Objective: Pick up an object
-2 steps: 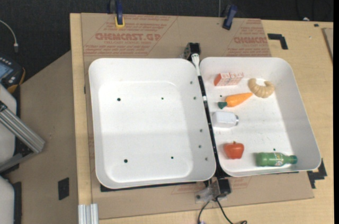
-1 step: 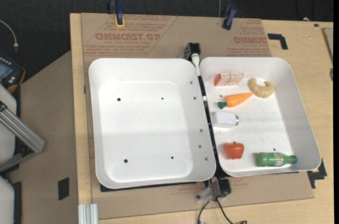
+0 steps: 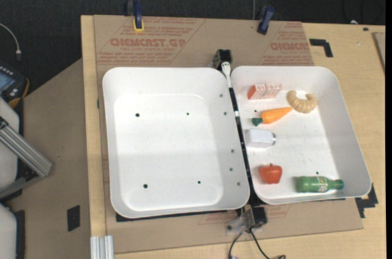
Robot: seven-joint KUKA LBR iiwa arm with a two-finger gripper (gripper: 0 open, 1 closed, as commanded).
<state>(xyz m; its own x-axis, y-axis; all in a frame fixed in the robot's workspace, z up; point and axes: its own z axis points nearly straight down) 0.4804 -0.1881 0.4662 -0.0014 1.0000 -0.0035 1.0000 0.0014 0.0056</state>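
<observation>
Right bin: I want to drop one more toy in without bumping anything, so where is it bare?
The right bin's widest free patch runs along its right wall, between the croissant and the green bottle. Its left half is crowded: box, carrot, white block, red pepper.

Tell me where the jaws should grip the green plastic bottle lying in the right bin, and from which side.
Grip the green plastic bottle across its round body near the middle, coming straight down from above. It lies on its side along the right white bin's near wall, so the jaws would probably best close across its short width.
</observation>
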